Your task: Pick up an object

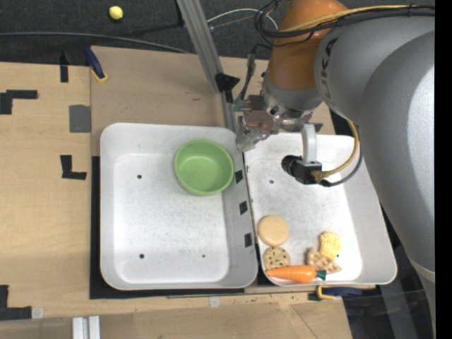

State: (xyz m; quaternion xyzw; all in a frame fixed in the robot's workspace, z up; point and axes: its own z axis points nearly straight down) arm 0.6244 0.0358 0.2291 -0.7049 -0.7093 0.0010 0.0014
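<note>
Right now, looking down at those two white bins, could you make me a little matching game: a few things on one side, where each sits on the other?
Things:
1. green bowl
2. carrot
3. round cookie
4. small yellow ball

Places:
A. right bin, at the near edge
B. dark floor beyond the bench, far left
C. left bin, far right corner
D. right bin, near the wall between the bins, just beyond the carrot

Pairs: 1-C, 2-A, 3-D, 4-B
</note>
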